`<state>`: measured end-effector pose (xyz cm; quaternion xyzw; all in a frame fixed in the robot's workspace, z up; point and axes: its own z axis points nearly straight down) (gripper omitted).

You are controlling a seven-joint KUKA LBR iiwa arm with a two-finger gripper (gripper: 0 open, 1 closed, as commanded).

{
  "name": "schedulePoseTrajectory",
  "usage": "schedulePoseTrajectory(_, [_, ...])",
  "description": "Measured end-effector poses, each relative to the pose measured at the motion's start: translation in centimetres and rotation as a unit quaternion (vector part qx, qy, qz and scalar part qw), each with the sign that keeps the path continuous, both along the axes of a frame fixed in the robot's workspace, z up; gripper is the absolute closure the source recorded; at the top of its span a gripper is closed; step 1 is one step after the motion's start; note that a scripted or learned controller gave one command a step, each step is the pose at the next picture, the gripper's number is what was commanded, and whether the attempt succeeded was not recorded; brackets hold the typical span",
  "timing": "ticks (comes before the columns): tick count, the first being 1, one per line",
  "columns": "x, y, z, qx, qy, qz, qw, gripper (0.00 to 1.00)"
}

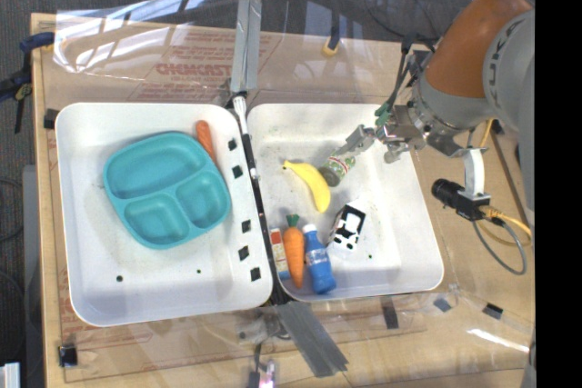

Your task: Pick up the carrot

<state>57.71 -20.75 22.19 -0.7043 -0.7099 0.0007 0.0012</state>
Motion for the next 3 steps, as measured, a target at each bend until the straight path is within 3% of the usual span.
schedulePoseTrajectory(1, [2.2, 5.4, -13.0, 0.0004, 0.0, 0.18, 0.9836, 0.0])
schedulePoseTrajectory(2, [2.2, 5.3, -11.9, 0.0001, -0.001, 0.182, 0.9833, 1.0])
schedulePoseTrajectory(3, [4.8, 8.4, -3.2, -0.0004, -0.001, 0.038, 0.9993, 1.0])
